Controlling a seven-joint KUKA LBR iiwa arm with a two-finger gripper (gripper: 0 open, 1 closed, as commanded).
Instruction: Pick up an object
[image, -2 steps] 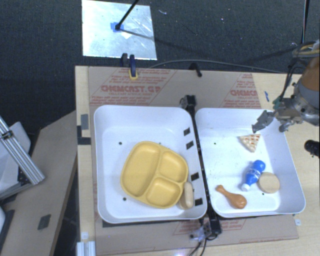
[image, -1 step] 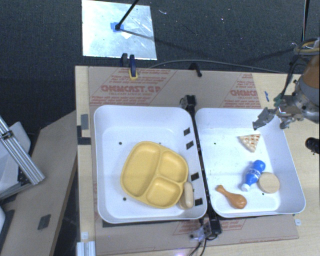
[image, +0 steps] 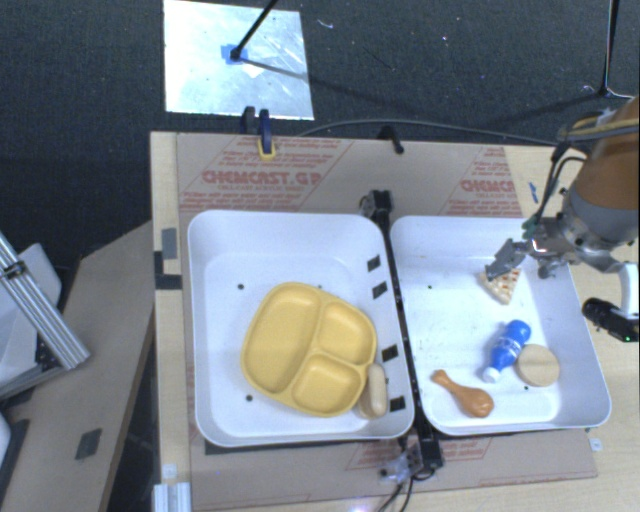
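You are looking down on a dark-carpeted floor with a tabletop (image: 300, 165) covered in printed cardboard, and on it two white bins side by side. Take the divider between the bins (image: 392, 300) as your landmark. Left of it, the left bin (image: 215, 300) holds one yellow compartment tray (image: 310, 348) and one pale bread roll (image: 374, 390) leaning against the tray's lower right corner, close to the divider. Right of it, the right bin (image: 440, 300) holds four things: one wedge-shaped sandwich piece (image: 502, 285) toward the far right, one blue-and-white bottle (image: 506, 349) below that, one tan round disc (image: 537, 365) touching the bottle's right side, and one brown drumstick (image: 465, 394) nearest the divider at the bin's lower part.

The arm (image: 605, 190) reaches in over the right bin's far edge. Its hand (image: 520, 255) sits just above the sandwich piece, apparently touching its upper end; you cannot tell whether the fingers are spread or closed, and nothing is clearly held. The wedge lies directly beneath and slightly toward the divider from the hand, its long axis running up-down in the view. That is judged the nearest target.
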